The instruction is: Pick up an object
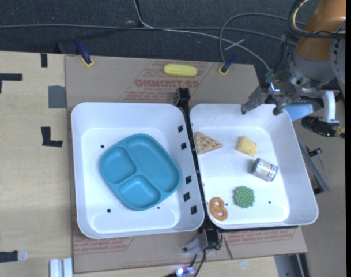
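Above right bin: hand spread, unladen

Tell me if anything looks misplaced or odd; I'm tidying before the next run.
One thing: a yellow banana-shaped toy lies on the brown cardboard sheet beyond both shallow white bins, outside either. Also, the small silver can lies on its side in the right bin. Nothing looks spilled or damaged.

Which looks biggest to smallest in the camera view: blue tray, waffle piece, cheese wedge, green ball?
1. Blue tray, by far the largest.
2. Waffle piece.
3. Green ball and cheese wedge look about alike; I would not rank them.
The gripper hovers with its fingers spread at the right bin's far rim.
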`<act>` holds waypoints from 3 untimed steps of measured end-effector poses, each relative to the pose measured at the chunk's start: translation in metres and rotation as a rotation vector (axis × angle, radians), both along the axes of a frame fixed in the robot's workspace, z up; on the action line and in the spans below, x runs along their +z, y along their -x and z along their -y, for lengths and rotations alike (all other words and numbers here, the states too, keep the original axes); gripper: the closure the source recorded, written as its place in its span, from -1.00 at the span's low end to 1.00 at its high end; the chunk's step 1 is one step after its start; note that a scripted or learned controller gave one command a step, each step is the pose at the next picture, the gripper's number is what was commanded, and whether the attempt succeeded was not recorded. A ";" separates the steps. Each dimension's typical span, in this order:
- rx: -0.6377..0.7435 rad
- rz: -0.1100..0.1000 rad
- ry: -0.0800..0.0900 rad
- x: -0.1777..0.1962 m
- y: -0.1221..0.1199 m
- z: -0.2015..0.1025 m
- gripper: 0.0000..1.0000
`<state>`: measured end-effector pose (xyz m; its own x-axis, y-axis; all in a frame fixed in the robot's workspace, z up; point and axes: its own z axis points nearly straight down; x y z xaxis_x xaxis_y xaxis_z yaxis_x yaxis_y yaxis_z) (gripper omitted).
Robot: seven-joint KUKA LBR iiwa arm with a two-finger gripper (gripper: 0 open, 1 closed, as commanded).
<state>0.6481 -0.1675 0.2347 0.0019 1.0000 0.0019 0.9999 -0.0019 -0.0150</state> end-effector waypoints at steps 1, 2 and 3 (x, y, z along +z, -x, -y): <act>0.003 0.014 0.002 0.009 -0.003 0.000 -1.00; 0.002 0.008 0.003 -0.048 0.002 0.009 -1.00; 0.003 0.008 0.002 -0.111 0.010 0.009 -1.00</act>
<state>0.6386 -0.1761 0.1238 -0.0013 1.0000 -0.0003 1.0000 0.0013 -0.0071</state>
